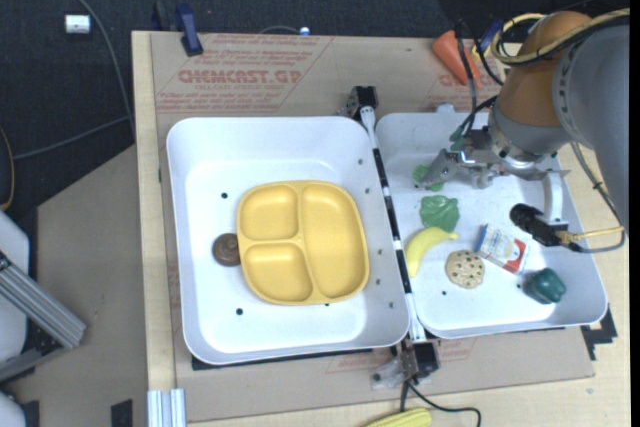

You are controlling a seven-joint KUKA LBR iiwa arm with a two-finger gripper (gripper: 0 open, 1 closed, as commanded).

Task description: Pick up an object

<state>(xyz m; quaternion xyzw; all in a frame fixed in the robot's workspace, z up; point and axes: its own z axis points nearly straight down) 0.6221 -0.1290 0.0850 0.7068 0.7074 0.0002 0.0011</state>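
A bench seen from above carries two shallow white bins side by side. The left bin [190,155] holds a yellow divided plate [300,242] with a small brown disc [225,249] touching its left edge. The right bin [420,127] holds the loose things we take as candidates for picking: a pale green leafy piece [439,212], a yellow banana [424,246] just below it, a round cookie [465,269], a small red, white and blue carton [500,248], and a dark green lump [545,286] near the bin's lower right corner. The grey arm reaches in from the right, and its gripper [450,173] sits over the upper part of the right bin, just above the leafy piece in this view. We judge this to be the approach step, with nothing lifted yet. We cannot tell whether the gripper is open or closed, nor whether it touches anything. The next move likely calls for lining up over the nearest piece and descending onto it.
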